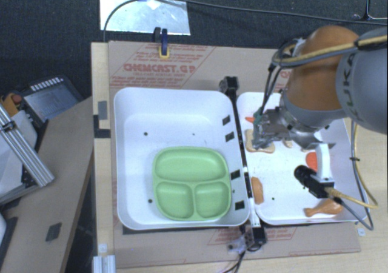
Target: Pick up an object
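Tan slice [265,147] lies flat in the right bin [285,205], by its left wall, under the gripper [260,137]; whether it is gripped, I cannot tell. The bulky arm [321,77] hangs low and could clip that wall. The green plate [191,182] sits well apart. So thin a slice may slip free, and the orange piece [249,120] nearby could be knocked.

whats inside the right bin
In the right bin: a tan flat piece at the gripper, an orange piece by its left wall, and a tan drumstick-like piece near the front. The arm covers the bin's back right part.
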Robot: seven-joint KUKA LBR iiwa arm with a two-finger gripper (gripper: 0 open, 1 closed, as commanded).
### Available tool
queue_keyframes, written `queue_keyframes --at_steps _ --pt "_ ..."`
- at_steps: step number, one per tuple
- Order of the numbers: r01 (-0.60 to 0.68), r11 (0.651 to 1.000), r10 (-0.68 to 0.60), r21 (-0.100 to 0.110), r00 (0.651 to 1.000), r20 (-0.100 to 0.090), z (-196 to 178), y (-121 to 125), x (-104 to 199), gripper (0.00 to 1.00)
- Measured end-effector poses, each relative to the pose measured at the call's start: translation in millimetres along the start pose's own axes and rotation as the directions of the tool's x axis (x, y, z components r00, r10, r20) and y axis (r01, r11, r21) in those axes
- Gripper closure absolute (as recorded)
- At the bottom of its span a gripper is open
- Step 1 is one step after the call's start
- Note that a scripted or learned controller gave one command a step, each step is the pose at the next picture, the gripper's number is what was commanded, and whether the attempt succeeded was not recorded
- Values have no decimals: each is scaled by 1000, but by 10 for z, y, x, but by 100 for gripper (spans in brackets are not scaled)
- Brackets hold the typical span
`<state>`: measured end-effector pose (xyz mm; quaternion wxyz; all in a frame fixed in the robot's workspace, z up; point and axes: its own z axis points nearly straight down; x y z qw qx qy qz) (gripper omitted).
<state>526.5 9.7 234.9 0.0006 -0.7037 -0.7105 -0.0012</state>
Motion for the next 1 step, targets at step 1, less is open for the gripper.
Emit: queue_keyframes --at_steps 1 --pt "1 1000 -1 0 1000 0 -66 -27 546 100"
